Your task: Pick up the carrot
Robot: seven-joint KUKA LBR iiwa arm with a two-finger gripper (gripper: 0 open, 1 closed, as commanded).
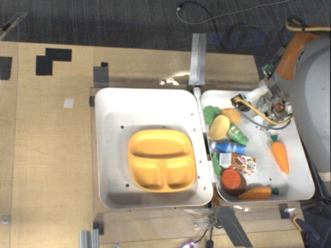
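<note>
Camera view: my pincer (269, 107) hangs over top right corner of right bin (296, 182), wires all round it. Can't tell if pincer is wide or narrow. Nothing seen held in it.

Carrot (280, 157) lies flat inside right bin, near its right wall, green end up toward pincer, apart from pincer. Second carrot (255, 193) lies along right bin's bottom wall. Blue bottle (230, 148) and other toys piled on right bin's left side. Left bin (114, 138), with yellow plate (162, 159), sits just left of right bin.

The arm (310, 81) is cut off by the right edge; the gripper's (269, 105) finger state cannot be made out.
</note>
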